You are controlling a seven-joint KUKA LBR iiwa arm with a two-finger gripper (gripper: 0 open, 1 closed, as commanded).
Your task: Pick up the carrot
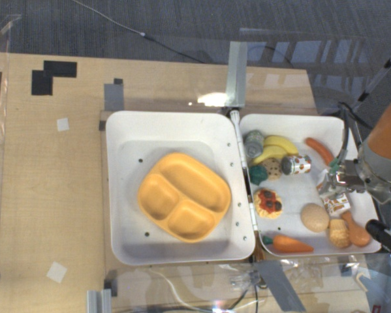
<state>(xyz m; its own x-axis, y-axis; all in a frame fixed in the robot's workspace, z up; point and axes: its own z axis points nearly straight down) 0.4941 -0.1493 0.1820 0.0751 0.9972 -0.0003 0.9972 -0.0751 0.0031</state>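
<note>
Dark grey carpet fills the top of the camera view, behind a pale wooden surface [51, 194] that carries black square marks near its far left corner and small white tape squares; on it sit two shallow white bins side by side, the left white bin [123, 240] and the right white bin [293, 204], parted by a thin metal rail; a metal post stands just behind the join. From the right edge the grey arm with its orange band [386, 135] reaches over the right bin's right side, the wrist tilted down toward the bin floor; the metal two-finger gripper [333, 181] hangs low above a small white-and-red carton [338, 205], and whether its fingers are open or closed I cannot tell. A yellow three-compartment plastic plate [184, 195] lies in the left bin. An orange toy carrot [292, 244] lies flat along the right bin's near edge, at the near left corner, well apart from the gripper; near it sit a beige round bun [315, 217] and a small pizza-like disc [268, 203]; further back lie a yellow banana [277, 149], a small tin can [296, 165] and a red-orange sausage [319, 151].
</note>
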